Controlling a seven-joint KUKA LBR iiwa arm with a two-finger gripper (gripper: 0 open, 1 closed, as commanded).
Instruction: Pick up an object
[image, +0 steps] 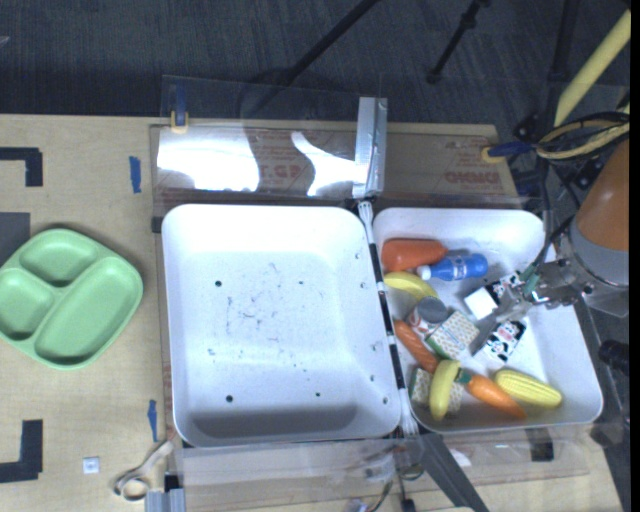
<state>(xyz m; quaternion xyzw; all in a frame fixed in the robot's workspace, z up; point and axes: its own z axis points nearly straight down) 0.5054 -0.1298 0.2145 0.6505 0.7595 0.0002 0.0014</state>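
Camera view looks down on the grey two-finger gripper (500, 322), which hangs low over the shallow white right bin (570, 340), reaching in from the arm's orange-banded wrist (610, 210). We cannot tell whether the gripper is released or clenched, since its tip blends into the clutter under it, and we see nothing clearly held.

The things to pick all lie in that bin. Just beside the gripper tip, on its near side, we see a small black and white printed packet (510, 342). Just beside the tip on the far side lies a small white block (480, 300), and to the left, close by, a speckled flat box (455, 333) with a grey rounded lump (432, 312) next to it. Farther beyond the tip we find a blue plastic bottle (455, 268), a fat orange toy vegetable (412, 251) and a yellow toy banana (410, 286). Nearer to us than the tip lie a yellow toy corn cob (528, 388), an orange toy carrot (490, 393) and a second yellow cob (443, 388).

Well apart from the gripper, to the left, stands the shallow white left bin (260, 215), and beyond it on the wooden bench (80, 180) a pale green divided plate (65, 296)
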